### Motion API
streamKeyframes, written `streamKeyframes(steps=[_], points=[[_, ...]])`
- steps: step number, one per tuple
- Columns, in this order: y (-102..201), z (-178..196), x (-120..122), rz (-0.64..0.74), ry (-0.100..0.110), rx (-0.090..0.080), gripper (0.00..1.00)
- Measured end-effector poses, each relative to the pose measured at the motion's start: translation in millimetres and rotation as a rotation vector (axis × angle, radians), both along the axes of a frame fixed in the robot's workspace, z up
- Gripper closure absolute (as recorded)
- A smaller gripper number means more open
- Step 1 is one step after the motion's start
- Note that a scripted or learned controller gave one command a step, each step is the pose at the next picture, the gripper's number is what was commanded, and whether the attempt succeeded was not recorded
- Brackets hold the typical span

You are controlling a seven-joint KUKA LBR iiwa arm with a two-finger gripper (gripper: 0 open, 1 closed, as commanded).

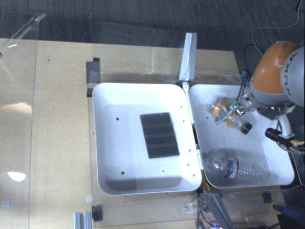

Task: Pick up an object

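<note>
In the right bin (281,175), a clear plastic bottle (236,168) lies on its side along the front wall. A small crinkled object with orange and clear parts (218,109) lies near the bin's back left. My gripper (237,114) reaches in from the right and sits low, right against that small object. Behind it, the grey wrist and orange band (270,75) hang over the bin's back right corner. A flat black ribbed rectangle (159,135) lies in the middle of the left bin (109,171).
A narrow ridge (193,132) where the two bin walls meet separates the bins. A grey upright post (188,56) stands behind that join. Black cables (281,138) run along the right bin's right side.
</note>
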State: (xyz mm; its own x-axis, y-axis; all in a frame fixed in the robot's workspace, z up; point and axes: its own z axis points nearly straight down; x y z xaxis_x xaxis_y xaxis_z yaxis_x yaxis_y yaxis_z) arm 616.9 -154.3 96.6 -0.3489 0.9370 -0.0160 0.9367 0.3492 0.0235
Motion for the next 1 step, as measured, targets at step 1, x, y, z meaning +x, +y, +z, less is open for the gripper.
streamKeyframes(steps=[1], points=[[0.6,10.4,-0.5,0.003,0.004,0.001,1.00]])
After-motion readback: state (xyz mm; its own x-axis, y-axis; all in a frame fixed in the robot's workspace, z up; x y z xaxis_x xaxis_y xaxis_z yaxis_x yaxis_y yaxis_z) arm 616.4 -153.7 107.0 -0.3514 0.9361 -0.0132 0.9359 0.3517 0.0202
